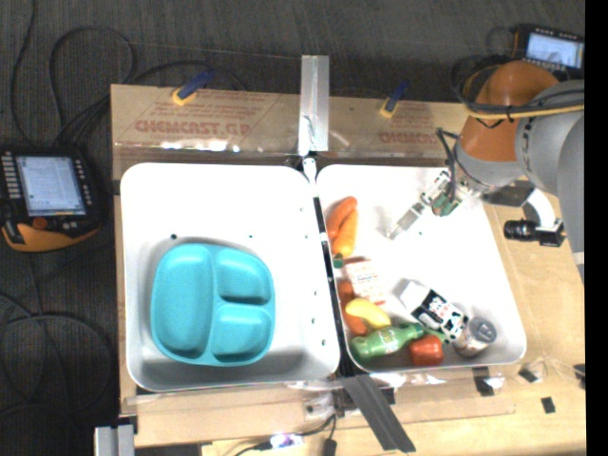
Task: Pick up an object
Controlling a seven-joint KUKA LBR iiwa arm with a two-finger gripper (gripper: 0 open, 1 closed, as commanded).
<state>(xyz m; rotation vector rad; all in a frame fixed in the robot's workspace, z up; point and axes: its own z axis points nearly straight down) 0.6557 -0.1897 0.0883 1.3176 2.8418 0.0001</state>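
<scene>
Where the two white bins meet mid-frame: left bin (pixel 142 198) holding a turquoise divided plate (pixel 213 302); right bin (pixel 494 255) crowded lower left with carrot (pixel 342 224), green bottle (pixel 385 342), cow-patterned carton (pixel 439 313). Gripper (pixel 404 224) above, grip state unreadable. "CHEMCAST" on board (pixel 190 126).

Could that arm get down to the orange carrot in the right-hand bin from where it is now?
Probably yes. The gripper hangs over bare bin floor to the right of the carrot, and nothing lies between them or on top of it, though the bin wall sits close behind it.
</scene>
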